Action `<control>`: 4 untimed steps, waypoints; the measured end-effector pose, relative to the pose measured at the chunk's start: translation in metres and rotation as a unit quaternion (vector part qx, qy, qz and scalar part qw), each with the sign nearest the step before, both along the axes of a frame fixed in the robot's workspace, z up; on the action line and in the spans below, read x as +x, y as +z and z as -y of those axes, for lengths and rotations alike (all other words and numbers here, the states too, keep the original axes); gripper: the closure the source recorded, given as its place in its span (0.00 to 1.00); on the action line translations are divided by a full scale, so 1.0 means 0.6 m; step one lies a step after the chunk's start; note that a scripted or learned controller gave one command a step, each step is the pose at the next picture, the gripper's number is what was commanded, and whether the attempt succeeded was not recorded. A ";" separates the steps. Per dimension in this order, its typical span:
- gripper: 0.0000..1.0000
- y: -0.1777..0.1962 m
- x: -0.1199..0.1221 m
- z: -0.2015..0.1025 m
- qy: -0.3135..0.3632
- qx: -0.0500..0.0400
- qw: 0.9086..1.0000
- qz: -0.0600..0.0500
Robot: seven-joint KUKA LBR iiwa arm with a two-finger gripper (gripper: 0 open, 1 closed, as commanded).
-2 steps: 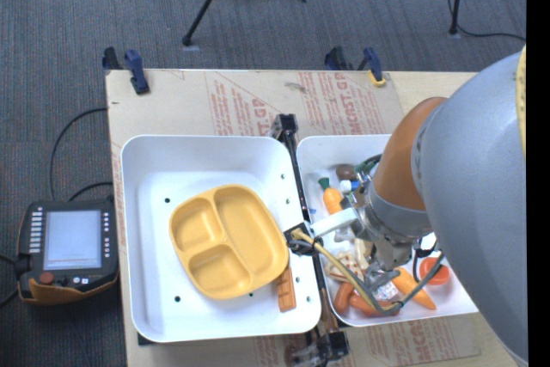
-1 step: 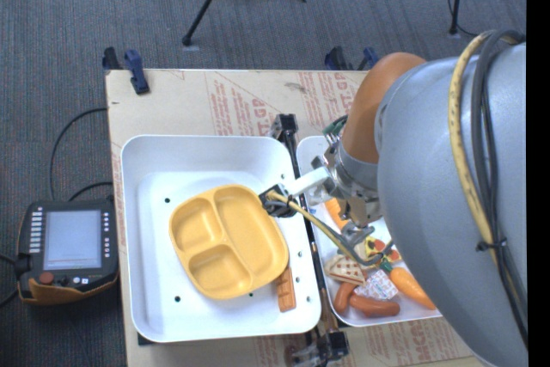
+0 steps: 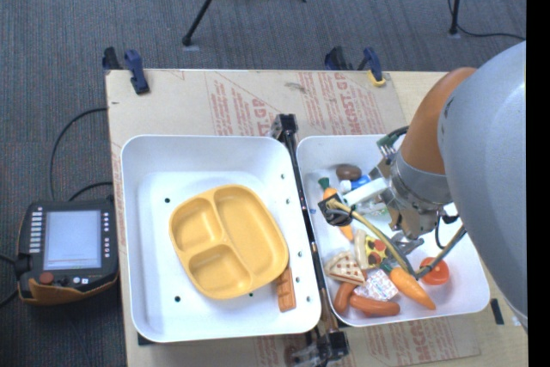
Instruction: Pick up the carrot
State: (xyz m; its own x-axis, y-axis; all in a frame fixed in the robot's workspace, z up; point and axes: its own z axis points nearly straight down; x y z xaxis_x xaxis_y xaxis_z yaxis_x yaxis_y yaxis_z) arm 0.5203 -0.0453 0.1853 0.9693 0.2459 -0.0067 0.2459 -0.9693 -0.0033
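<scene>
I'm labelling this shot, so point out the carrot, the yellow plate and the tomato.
carrot (image 3: 411,287): camera view, mid-body.
yellow plate (image 3: 228,241): camera view, central divider.
tomato (image 3: 436,272): camera view, red top.

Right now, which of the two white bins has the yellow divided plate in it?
The left bin holds the yellow divided plate; the right bin holds toy food, with the arm above it.

The bulky, smooth grey robot arm (image 3: 494,185) carries an orange band (image 3: 427,133) above a ribbed grey wrist, trailing yellow and black cables (image 3: 387,238).
</scene>
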 end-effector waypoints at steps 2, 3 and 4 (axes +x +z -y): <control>0.00 0.001 0.189 -0.003 0.046 0.000 0.999 0.002; 0.00 -0.168 0.060 0.067 0.019 0.001 1.000 0.000; 0.00 -0.167 0.149 0.061 -0.024 0.000 1.000 0.001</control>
